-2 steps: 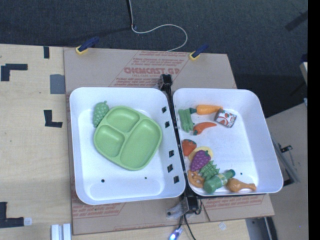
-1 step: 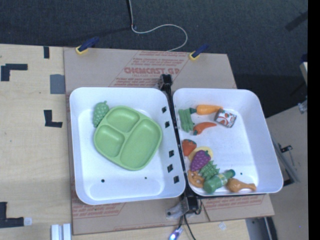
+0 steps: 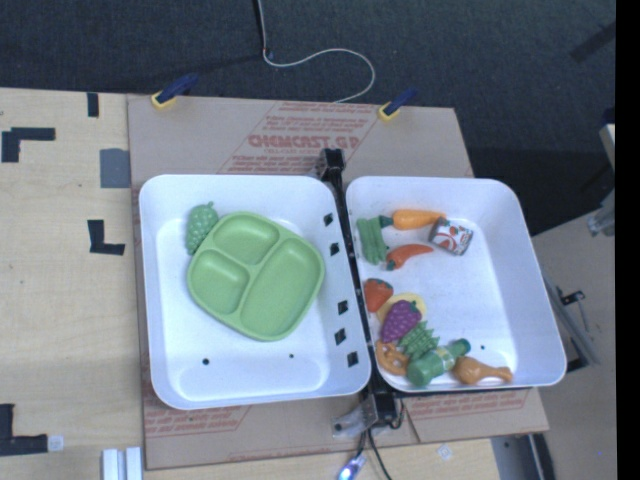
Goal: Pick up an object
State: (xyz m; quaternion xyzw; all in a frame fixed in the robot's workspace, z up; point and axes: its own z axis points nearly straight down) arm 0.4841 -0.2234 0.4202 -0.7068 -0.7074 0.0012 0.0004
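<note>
Two shallow white bins sit side by side on a cardboard sheet (image 3: 300, 138) laid over the surface. The left bin (image 3: 165, 298) holds a green divided plate (image 3: 257, 275), and every place below is given from that plate.

Touching its upper left edge is a bumpy green toy fruit (image 3: 202, 225). Well above the plate, a clamp (image 3: 175, 90) grips the cardboard's far edge, and a white cable (image 3: 310, 58) loops on the dark floor further up and to the right.

Right of the plate, past the seam where the bins meet, the right bin (image 3: 520, 298) carries the loose toys to choose from. Nearest the plate are a green pod (image 3: 370, 238) and, lower down, a red fruit (image 3: 377, 293). Further right and level with the plate's top lie an orange carrot (image 3: 415, 218), a red-orange pepper (image 3: 408, 256) and a small can (image 3: 451, 236) on its side. Right of and below the plate, a purple grape bunch (image 3: 398, 320), a leafy green piece (image 3: 420, 340) and a green bottle shape (image 3: 435, 365) crowd together, with a tan gourd (image 3: 480, 372) farthest right.

Whether the end effector is spread or closed, or has hold of anything, cannot be told.
</note>
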